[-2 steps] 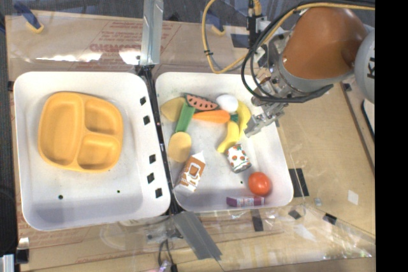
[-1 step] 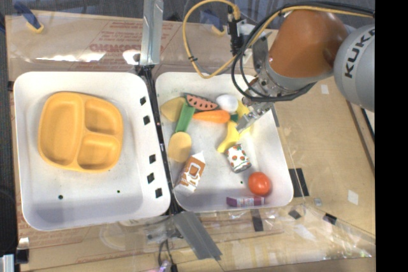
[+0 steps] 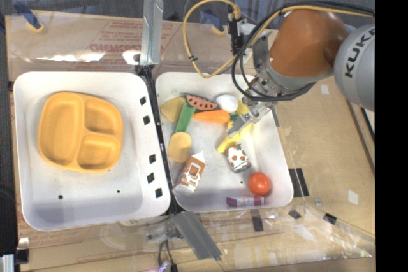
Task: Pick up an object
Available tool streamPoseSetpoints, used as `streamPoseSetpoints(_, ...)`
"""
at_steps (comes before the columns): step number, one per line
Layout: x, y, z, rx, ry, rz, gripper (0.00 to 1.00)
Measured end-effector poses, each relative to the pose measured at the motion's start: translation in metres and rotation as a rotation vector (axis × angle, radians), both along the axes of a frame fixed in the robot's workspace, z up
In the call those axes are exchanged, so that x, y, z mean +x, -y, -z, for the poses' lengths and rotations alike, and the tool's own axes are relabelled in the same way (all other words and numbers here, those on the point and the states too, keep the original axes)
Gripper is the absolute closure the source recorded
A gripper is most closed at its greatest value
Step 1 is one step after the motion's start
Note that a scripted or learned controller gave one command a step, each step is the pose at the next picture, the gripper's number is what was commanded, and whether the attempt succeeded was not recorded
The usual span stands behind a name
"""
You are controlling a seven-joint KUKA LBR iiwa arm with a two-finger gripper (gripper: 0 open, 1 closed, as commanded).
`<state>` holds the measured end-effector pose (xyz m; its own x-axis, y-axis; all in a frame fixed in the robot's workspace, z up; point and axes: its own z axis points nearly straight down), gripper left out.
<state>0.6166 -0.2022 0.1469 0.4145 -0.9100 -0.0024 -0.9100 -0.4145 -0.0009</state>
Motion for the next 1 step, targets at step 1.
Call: streamPoseSetpoints(1, 0.0406, -0.0325, 0.0491, 0.001, 0.001, -0.186, 0.0)
